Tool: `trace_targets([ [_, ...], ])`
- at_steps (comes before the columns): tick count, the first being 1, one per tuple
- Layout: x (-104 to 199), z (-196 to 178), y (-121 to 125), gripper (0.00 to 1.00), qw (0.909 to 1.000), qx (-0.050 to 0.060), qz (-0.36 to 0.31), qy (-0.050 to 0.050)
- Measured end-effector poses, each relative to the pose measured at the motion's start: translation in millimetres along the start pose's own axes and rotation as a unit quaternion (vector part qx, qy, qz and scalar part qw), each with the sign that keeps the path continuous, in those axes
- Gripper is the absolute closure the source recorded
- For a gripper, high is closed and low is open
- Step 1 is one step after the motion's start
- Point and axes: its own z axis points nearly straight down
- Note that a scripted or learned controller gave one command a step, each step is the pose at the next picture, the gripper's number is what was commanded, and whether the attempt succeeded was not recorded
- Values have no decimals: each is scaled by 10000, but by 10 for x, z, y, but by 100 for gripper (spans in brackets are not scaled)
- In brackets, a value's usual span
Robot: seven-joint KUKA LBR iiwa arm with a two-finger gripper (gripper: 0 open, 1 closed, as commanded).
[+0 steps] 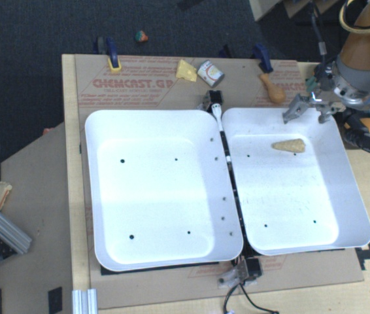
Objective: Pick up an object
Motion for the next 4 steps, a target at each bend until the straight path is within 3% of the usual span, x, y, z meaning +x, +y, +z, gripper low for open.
trace_targets([
  [1, 236, -1604, 25, 0, 10000, -59, -12, -10],
  [2, 325, -2823, 15, 0, 10000, -43, -4, -8],
  [3, 321, -2838, 14, 100, 10000, 17, 1, -7],
  [4, 468, -1971, -8, 100, 10000, 94, 4, 23],
])
